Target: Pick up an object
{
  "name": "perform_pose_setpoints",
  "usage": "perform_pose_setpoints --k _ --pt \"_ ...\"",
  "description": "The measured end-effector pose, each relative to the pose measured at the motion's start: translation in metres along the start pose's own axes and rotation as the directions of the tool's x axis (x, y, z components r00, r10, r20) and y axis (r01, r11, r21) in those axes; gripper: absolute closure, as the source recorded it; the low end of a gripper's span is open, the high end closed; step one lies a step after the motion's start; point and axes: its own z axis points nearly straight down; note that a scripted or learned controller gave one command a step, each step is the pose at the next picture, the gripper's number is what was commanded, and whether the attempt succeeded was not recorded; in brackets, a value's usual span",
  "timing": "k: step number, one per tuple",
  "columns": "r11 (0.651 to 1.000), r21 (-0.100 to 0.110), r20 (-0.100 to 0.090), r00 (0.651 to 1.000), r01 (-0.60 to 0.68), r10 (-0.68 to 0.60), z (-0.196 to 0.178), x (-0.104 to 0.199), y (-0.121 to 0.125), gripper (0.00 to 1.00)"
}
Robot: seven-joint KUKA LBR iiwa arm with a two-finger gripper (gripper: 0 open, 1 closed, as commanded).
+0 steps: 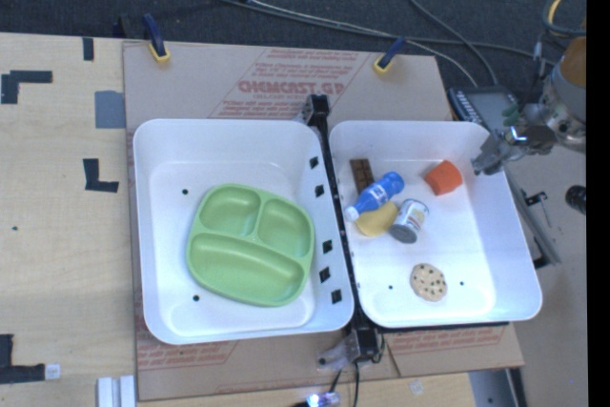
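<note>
One small orange block (443, 177) sits in your right white bin (505, 295), near its far right corner; your claw (491, 157) hovers just beside it, grip state unclear.

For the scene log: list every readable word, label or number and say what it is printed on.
"CHEMCAST GP": red print on the brown board behind the bins; the smaller lines under it are too blurred to read.
Blue bottle label: too small to read.
Can label: too small to read.
</note>
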Motion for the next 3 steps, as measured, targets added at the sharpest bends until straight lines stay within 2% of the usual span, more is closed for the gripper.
perform_pose_setpoints --k 3 --pt "1.0 0.006 -0.002 1.0 0.003 -0.003 0.008 0.143 -0.016 1.0"
